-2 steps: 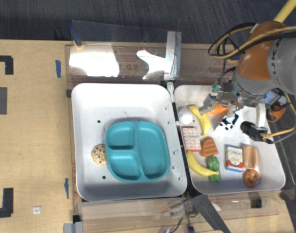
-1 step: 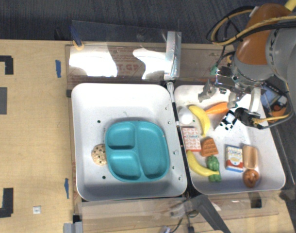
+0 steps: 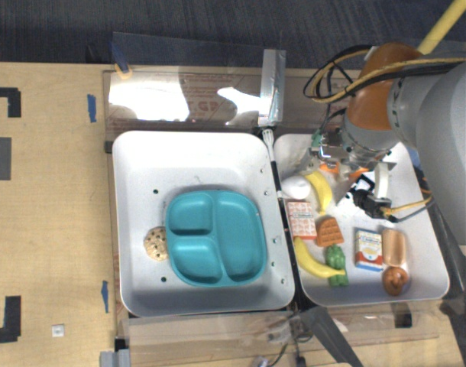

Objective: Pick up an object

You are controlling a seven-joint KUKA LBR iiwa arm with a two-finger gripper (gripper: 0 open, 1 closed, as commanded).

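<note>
Currently, step in hand: approach and descent; nothing has been lifted yet, judging from how the things lie.
Hand (image 3: 354, 176): low over the back of the right bin (image 3: 428, 281), its dark parts muddled with cables; whether it is open or closed cannot be told.
Likeliest target: upper banana (image 3: 320, 190), just left of the hand, beside a white egg-like thing (image 3: 296, 187).
Other candidates: lower banana (image 3: 312, 259), green vegetable (image 3: 336, 260), small carton (image 3: 368, 249), hot dog (image 3: 394, 260), all nearer the right bin's front.
Left bin (image 3: 134, 159): teal divided plate (image 3: 215, 237), with a cookie (image 3: 156, 243) touching its left edge.
Doing it well: centre across the banana's narrow width, clear of the bin wall.
Risk: crowded neighbours may get nudged.
</note>
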